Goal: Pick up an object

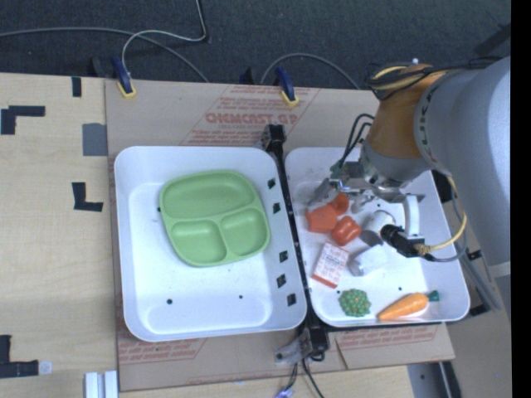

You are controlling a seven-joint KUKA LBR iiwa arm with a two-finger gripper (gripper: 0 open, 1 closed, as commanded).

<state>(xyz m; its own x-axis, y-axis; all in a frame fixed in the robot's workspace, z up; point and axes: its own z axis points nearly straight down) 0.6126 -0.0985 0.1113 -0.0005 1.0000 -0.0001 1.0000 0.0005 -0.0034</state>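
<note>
Carrot and broccoli lie near end effector above orange blocks

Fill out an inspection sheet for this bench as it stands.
Surface: cardboard-covered bench, left bin, right bin.
Job's things: orange blocks, red-and-white packet, broccoli, carrot, all in the right bin.
Clutter: green divided plate in the left bin.
Grippers: gripper low over the orange blocks; grasp unclear.
Cables: cables behind the bench.
Surroundings: blue clamps at the back edge.
</note>
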